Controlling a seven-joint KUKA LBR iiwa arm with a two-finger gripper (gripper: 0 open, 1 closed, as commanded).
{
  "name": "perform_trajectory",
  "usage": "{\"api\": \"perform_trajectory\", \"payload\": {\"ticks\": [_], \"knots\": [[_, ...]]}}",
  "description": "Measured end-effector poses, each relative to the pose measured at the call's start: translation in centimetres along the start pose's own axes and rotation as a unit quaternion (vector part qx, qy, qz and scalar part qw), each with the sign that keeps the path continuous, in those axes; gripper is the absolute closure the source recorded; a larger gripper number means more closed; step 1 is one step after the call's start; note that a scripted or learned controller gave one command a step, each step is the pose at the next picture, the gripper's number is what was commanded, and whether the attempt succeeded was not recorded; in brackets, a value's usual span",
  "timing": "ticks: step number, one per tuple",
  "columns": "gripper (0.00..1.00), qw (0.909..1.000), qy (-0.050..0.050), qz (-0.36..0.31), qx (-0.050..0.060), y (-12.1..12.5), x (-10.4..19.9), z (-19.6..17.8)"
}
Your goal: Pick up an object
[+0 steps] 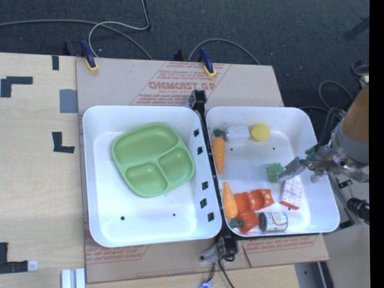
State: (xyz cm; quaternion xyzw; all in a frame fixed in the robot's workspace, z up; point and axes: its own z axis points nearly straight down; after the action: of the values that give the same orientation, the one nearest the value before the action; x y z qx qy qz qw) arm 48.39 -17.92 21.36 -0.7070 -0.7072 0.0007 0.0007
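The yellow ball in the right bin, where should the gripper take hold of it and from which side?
Grip the yellow ball across its middle, coming straight down from above. It is round, so any pair of sides works, but keep clear of the clear cup beside it and the bin wall behind.

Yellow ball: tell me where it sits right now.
In the camera view the yellow ball lies in the right bin, near its far wall, just right of a clear white container and up-left of the gripper.

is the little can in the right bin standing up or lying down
Lying down. The can rests on its side near the front edge of the right bin, its long side facing the camera, beside the red pieces.
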Motion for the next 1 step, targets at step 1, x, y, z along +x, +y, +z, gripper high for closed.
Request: {"api": "perform_trajectory", "payload": {"ticks": [1], "knots": [[0.00, 1.0000, -0.002, 0.000, -0.006, 6.08, 1.54, 12.31]]}}
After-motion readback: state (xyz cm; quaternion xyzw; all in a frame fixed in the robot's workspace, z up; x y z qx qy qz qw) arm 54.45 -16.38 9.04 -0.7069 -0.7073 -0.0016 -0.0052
